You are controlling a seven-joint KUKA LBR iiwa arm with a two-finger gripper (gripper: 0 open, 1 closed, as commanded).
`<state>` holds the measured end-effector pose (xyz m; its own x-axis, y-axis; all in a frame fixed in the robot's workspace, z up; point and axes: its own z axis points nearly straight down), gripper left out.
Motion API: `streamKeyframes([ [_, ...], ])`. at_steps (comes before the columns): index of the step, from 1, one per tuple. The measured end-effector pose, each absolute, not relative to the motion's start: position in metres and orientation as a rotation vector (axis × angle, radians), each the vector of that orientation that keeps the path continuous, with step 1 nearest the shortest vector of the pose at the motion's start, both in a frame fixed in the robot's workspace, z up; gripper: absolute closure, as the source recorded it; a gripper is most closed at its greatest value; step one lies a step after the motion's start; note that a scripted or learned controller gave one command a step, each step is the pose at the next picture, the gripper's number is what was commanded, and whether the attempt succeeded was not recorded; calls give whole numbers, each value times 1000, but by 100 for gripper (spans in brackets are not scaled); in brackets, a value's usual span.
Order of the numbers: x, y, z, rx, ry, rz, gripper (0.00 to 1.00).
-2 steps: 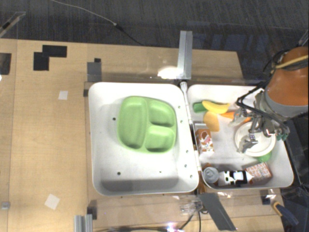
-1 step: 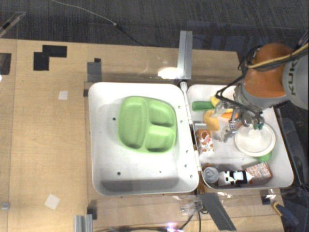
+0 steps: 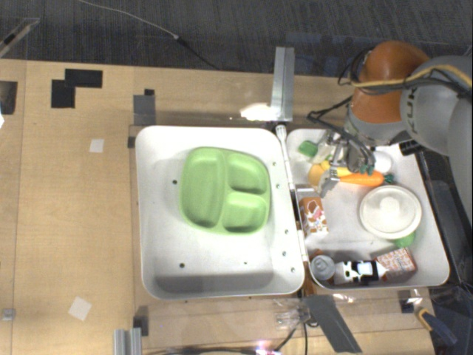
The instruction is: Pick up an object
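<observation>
Grey and orange, the arm (image 3: pixel 414 87) leans in over the far right corner of the right bin (image 3: pixel 436 220), and its gripper (image 3: pixel 341 161) hangs low among the things crowded at that bin's far end. Whether it is clenched or released I cannot tell from where I stand; the metal parts blur together there. Just beneath it lies an orange carrot (image 3: pixel 362 177), stretched across the bin, with a yellow piece (image 3: pixel 318 172) touching its left end and a small green item (image 3: pixel 308 149) near the far left corner. Nearer the middle, against the right wall, sits a white bowl (image 3: pixel 389 209) with a green rim peeking out underneath it. A small brown and white packet (image 3: pixel 313 217) rests along the left wall. Along the near edge lie a dark bottle (image 3: pixel 347 270) on its side and a reddish packet (image 3: pixel 395 262) beside it. In the left bin (image 3: pixel 159 265), a green divided plate (image 3: pixel 224 188) sits towards the far right corner.
</observation>
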<state>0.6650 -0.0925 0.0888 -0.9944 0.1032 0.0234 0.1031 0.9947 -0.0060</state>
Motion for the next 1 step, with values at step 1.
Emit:
streamKeyframes([
  [1,673,-91,104,-159,-3153,8,100],
])
